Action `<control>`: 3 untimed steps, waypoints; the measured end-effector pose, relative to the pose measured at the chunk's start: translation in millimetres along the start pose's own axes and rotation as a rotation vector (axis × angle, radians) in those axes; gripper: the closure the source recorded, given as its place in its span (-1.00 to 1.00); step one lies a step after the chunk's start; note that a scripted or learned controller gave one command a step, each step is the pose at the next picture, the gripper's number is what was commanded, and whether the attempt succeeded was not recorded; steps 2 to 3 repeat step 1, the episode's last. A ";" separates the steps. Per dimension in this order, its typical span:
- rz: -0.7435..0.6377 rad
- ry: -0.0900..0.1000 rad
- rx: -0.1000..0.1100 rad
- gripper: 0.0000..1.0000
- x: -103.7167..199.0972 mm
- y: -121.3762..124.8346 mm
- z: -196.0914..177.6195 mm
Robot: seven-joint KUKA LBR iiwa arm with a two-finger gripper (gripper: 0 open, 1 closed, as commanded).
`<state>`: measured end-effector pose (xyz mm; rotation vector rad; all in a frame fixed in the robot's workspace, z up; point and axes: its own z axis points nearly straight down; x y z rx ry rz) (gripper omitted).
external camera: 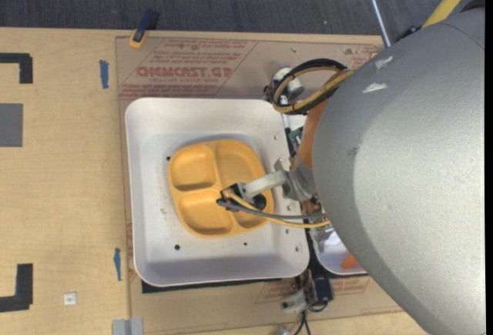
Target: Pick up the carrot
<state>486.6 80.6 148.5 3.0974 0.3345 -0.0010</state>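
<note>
A small orange patch, which may be the carrot (351,260), shows in the right bin (331,258) just under the edge of my arm; the rest of it is hidden. My gripper (299,191) hangs over the divide between the two bins, at the right rim of the left bin, and the big grey arm covers most of it. Nothing shows between its fingers.
A yellow divided plate (204,172) lies in the middle of the left bin (146,172). The grey arm (400,172) covers nearly all of the right bin. Cardboard (185,68) lies under both bins, with a small blue and yellow item (143,27) at its far edge.
</note>
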 end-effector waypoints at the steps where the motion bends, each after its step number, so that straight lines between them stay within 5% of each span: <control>1: 0.002 0.000 0.000 -1.00 0.8 -0.3 0.3; 3: 0.002 0.000 0.000 -1.00 0.8 -0.3 0.3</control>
